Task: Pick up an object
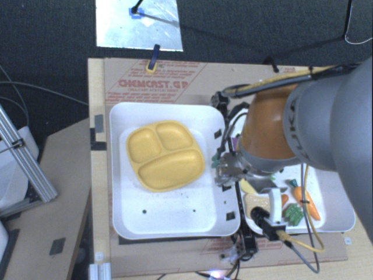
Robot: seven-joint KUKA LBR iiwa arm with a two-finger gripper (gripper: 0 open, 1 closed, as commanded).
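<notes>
Hovering my gripper (225, 172), its state I cannot tell, I see the yellow plate (166, 155) seemingly just beside it, view-left.

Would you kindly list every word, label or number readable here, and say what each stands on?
"CHEMCAST GP": red print on the brown sheet.
Smaller red lines around it and at the sheet's near edge: too small to read.
Pale letters on the grey arm: partly hidden, not readable.

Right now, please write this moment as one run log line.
arm: above right bin | gripper: between the bins | grasp: none visible | left bin: yellow divided plate | right bin: carrot, green vegetable
</notes>
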